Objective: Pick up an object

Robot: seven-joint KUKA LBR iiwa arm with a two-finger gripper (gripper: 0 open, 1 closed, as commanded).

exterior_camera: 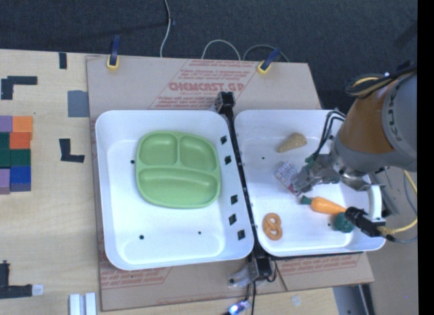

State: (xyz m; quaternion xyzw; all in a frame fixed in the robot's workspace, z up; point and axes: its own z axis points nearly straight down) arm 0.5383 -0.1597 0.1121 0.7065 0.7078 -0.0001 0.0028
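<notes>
My gripper is low in the right bin, near its middle. Its tip touches or overlaps the right side of a small grey and pink crumpled item. An orange toy carrot with a green top lies just below and right of the gripper. A tan wedge-shaped piece rests toward the far side of the bin. At the bin's near left lies a small orange pretzel.
The left bin holds a green divided plate. A black divider strip runs between the two bins. Coloured blocks sit at the bench's far left. The arm's orange band hangs over the right bin's right rim.
</notes>
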